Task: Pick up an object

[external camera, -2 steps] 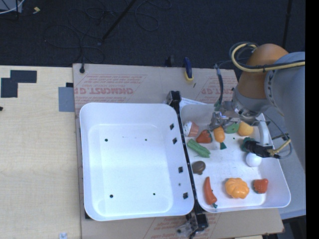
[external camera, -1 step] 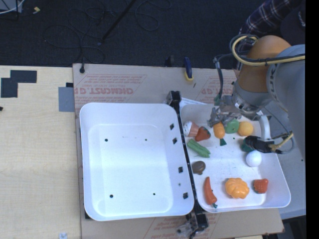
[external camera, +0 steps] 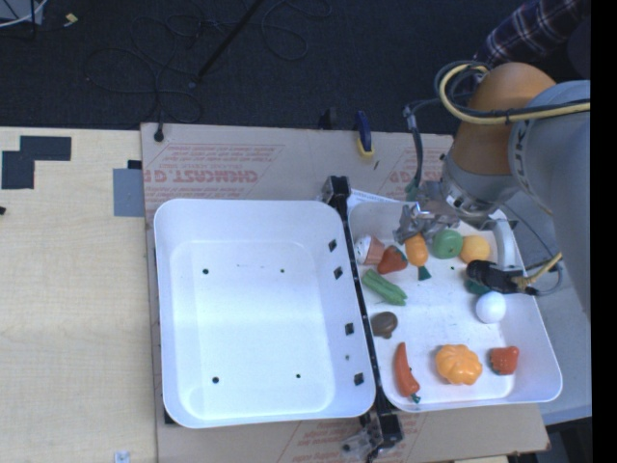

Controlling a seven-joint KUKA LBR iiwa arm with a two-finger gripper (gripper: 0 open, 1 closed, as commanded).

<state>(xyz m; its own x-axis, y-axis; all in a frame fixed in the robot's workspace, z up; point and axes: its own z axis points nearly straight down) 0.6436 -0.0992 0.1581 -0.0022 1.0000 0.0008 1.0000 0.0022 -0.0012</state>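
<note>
- Gripper (external camera: 416, 222): hangs over the upper part of the right bin (external camera: 439, 309), reaching in from the upper right of the frame. Whether it is grasping anything cannot be told.
- Small orange toy fruit (external camera: 416, 250): lies just below the gripper in the picture. It sits in a close row with a red piece (external camera: 392, 259), a green round piece (external camera: 446, 245) and a yellow piece (external camera: 474, 249).
- Bin edges: a red-and-white piece (external camera: 369, 250) and a brown piece (external camera: 384, 324) lie beside the right bin's left wall. A red-orange chili (external camera: 405, 369) lies near its lower rim.
- Open room: bare white floor shows mid-bin, between the green pod (external camera: 384, 286) and the white ball (external camera: 491, 308). The orange pumpkin-like piece (external camera: 457, 364) and the red piece beside it (external camera: 503, 359) sit lower right.
- Left bin (external camera: 251, 307): its white floor shows wall to wall, and its right wall meets the right bin.
- Writing: the cardboard sheet (external camera: 222, 167) under the bins bears red print, upside down and too blurred to read.
</note>
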